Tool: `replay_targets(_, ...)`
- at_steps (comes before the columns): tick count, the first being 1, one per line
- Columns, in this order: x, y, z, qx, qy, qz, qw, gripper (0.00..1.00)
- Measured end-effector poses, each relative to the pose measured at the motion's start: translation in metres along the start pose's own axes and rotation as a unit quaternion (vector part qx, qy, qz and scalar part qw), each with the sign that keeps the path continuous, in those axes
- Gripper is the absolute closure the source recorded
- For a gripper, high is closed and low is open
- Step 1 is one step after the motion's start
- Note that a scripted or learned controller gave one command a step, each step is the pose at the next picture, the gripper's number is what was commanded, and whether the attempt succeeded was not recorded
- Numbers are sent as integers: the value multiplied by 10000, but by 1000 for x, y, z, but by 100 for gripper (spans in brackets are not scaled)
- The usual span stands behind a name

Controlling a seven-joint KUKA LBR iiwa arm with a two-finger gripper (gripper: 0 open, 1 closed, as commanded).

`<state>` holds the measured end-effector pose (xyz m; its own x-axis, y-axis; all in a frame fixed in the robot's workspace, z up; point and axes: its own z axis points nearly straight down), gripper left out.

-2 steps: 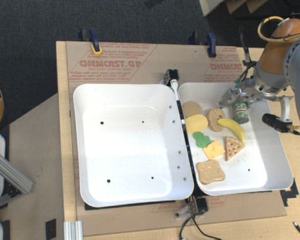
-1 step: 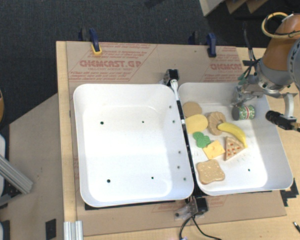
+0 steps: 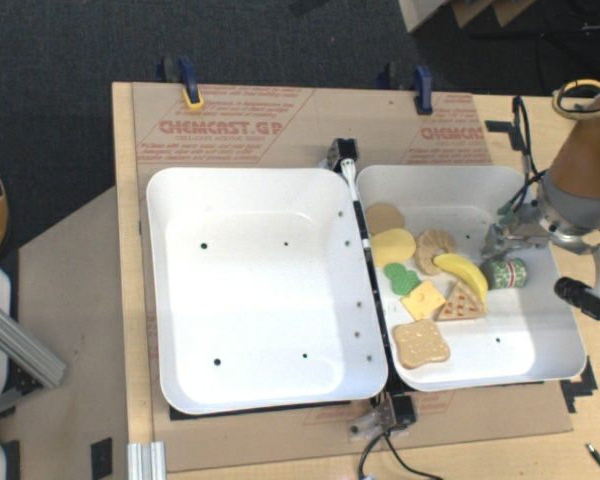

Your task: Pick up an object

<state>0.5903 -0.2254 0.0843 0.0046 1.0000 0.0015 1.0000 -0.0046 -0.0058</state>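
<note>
Can lies on its side by the right bin's right edge, long axis across the bin; gripper hangs just above it; grip unreadable from here.

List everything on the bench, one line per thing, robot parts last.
left bin: 1, white, left half of the bench
right bin: 1, white, right half, beside the left bin
banana: 1, yellow, middle of the right bin
toast slice: 1, tan, near front of the right bin
pizza slice: 1, red and tan, below the banana
cheese wedge: 1, yellow, left of the pizza slice
green piece: 1, green, above the cheese wedge
round yellow piece: 1, pale yellow, by the bin's left wall
can: 1, green and white, on its side, right of the banana
clamps: 2, blue and yellow, back edge of the board
arm: 1, grey with orange band, right side
gripper: 1, metal, just above the can
</note>
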Motion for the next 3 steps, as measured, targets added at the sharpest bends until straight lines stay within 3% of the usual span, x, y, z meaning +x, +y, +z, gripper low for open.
replay_targets(1,71,-54,0,-8,4,-28,10000,100)
replay_targets(2,69,-52,0,-28,-7,-20,10000,0)
replay_targets(3,3,25,-2,-15,42,-27,10000,0)
